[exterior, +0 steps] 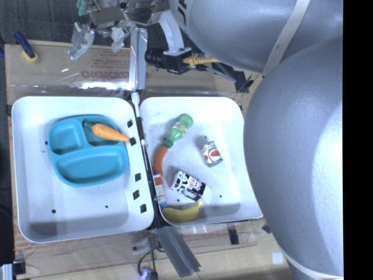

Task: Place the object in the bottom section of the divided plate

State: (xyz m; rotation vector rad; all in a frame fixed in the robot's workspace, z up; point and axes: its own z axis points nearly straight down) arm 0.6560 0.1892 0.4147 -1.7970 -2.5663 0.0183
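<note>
A tapered orange carrot lay across the smooth blue divided plate; the metal pincer hung open, empty

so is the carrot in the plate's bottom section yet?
No. The carrot lies in the upper right compartment of the blue divided plate, its tip over the rim. The large bottom section holds nothing.

I have one fixed camera, mounted above the desk and looking down at a slant. Both white bins sit side by side across the lower middle of the frame, fairly near. The arm bulks close across the right and top.
</note>
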